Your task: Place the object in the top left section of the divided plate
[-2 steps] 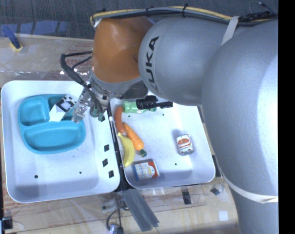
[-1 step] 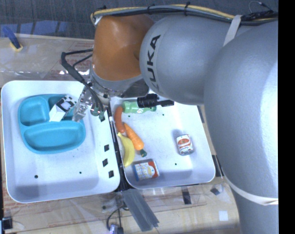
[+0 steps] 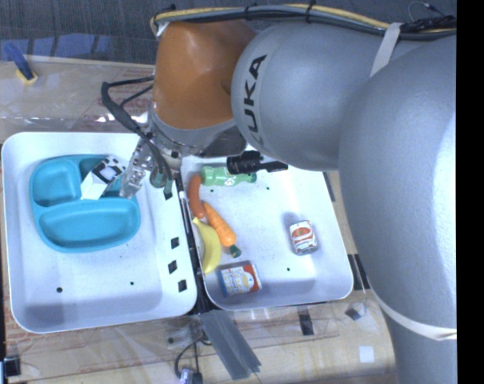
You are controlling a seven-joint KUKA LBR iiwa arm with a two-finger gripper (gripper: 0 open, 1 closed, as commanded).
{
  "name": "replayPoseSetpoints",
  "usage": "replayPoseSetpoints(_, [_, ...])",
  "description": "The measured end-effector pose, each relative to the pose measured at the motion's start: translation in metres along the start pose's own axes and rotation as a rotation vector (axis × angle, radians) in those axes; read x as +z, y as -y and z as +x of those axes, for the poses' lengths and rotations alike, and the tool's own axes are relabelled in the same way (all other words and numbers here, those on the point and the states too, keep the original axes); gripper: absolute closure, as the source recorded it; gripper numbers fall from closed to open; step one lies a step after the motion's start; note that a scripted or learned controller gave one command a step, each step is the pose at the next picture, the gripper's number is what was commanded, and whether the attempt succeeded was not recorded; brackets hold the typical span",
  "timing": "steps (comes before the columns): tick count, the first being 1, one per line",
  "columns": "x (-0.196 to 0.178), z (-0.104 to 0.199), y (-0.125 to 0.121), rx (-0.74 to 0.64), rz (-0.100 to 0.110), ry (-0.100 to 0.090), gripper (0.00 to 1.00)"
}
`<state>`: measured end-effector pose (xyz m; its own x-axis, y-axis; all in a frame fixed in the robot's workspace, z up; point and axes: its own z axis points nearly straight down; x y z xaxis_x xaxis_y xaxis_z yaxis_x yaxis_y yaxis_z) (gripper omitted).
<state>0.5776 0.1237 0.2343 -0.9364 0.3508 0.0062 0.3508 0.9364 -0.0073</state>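
While two carrots (image 3: 210, 212), one banana (image 3: 210, 249).

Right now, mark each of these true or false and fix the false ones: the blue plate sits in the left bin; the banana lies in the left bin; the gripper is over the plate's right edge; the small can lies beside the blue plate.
1. The blue divided plate sits in the left bin. True.
2. The banana lies in the left bin. False: it lies in the right bin, beside the carrot.
3. The gripper is over the plate's right edge. True.
4. The small can lies beside the blue plate. False: it lies in the right bin, apart from the plate.
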Motion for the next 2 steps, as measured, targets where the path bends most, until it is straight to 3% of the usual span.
replayPoseSetpoints(2, [-0.0146, -0.0003, -0.0006, -0.007, 0.003, -0.001, 1.0])
